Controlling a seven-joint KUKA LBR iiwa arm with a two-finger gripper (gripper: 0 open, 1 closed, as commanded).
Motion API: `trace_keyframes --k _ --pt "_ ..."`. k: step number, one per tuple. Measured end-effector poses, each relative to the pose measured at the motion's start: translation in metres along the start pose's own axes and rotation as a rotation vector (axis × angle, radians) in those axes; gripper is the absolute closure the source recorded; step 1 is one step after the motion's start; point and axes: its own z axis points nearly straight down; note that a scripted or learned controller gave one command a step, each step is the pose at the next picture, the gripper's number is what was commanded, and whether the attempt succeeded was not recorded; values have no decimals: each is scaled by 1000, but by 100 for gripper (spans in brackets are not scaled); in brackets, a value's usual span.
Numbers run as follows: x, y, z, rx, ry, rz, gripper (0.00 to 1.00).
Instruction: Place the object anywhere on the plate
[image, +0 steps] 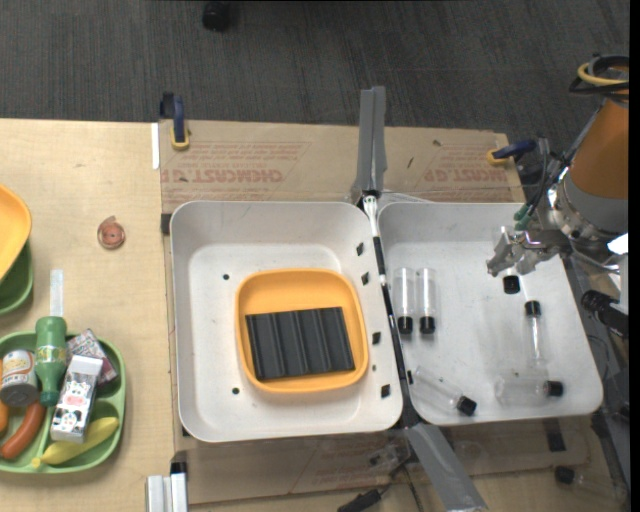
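The gripper (512, 262) hangs over the right bin (470, 225) near its far right side; how its fingers stand cannot be told. Clear plastic vials with black caps lie on that bin's floor, two side by side (415, 298) at its left. The yellow plate (300, 285) with a dark ribbed insert sits in the left bin (200, 300)

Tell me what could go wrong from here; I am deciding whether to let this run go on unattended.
1. The clear tubes are see-through and round, so a grasp may slip or set them rolling.
2. Two lie side by side; the gripper might catch both, or neither.
3. The orange plate already bears a dark ridged block, so a tube set on it may roll off.
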Motion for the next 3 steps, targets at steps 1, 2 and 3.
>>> trace_keyframes --k 1,2,3 --pt "21 62 -21 -2 -2 -260 100" --pt "29 94 -32 -2 -3 -344 100" --pt "19 94 -19 0 -1 -520 100"
